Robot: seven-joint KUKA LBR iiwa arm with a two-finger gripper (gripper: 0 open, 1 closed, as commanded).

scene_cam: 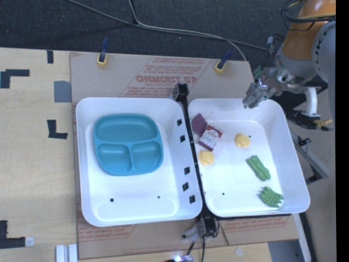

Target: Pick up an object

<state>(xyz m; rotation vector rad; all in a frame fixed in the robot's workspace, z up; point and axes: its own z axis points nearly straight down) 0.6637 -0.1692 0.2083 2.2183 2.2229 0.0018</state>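
The right bin [283, 125] holds several small objects: a dark purple piece [198, 123], a red and white packet [209, 137], a yellow piece [206, 157], another yellow piece [242, 140], a green pod-like item [258, 167] and a green leafy item [270, 196]. My gripper [254, 97] hangs over the bin's far right corner, above and to the right of the objects. Nothing shows between its tips.
The left bin [84, 162] holds a blue divided plate [128, 144]. Black clips line the seam between the bins [188, 157]. Two yellow clamps [101, 58] [221, 65] pin the cardboard sheet at the back. A cable runs across the dark floor behind.
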